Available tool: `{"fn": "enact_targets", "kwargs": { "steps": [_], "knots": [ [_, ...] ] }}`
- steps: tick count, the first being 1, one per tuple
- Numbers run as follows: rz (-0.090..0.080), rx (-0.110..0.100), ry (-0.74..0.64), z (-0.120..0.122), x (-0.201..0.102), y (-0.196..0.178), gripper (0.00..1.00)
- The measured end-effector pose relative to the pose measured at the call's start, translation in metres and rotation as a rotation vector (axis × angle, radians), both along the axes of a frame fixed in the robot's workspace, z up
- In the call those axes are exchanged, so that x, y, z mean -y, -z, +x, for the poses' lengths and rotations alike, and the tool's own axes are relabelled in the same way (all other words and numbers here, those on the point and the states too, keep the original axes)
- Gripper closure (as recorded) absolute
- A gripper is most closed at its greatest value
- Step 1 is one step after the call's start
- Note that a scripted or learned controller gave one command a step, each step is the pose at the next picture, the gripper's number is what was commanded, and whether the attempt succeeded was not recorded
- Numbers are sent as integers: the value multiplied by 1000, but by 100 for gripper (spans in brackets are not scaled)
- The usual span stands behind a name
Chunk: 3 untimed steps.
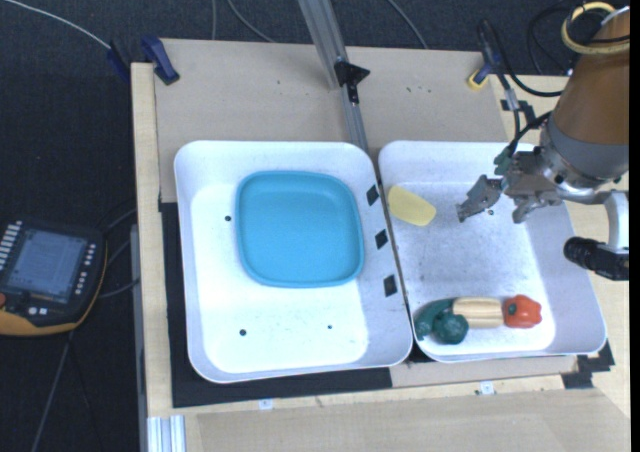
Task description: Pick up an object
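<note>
- Pincer (500, 202): I'm seeing it hovering over the right bin (560, 240), fingers spread, pinching nothing.
- Yellow piece (411, 206) is lying just left of it.
- Green, tan and red toys (478, 315) are sitting along the near wall.
- Blue plate (300, 228) is lying in the left bin (200, 240).

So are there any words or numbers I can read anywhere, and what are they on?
None can be read.
Handheld screen left of the bench: something shows on it, too small and blurred to read.
Blue tray, yellow piece, green, tan and red toys, white bins: no writing on them.
</note>
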State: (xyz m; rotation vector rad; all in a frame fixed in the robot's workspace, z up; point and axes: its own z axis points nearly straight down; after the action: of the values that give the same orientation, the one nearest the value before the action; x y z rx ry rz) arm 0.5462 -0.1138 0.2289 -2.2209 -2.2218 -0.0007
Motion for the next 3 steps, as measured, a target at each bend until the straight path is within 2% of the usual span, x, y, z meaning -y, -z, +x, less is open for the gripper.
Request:
{"fn": "enact_targets", "kwargs": {
  "steps": [2,3],
  "knots": [
    [0,-5,0,-17,-11,102,0],
    [0,-3,0,-17,-12,135,0]
  ]
}}
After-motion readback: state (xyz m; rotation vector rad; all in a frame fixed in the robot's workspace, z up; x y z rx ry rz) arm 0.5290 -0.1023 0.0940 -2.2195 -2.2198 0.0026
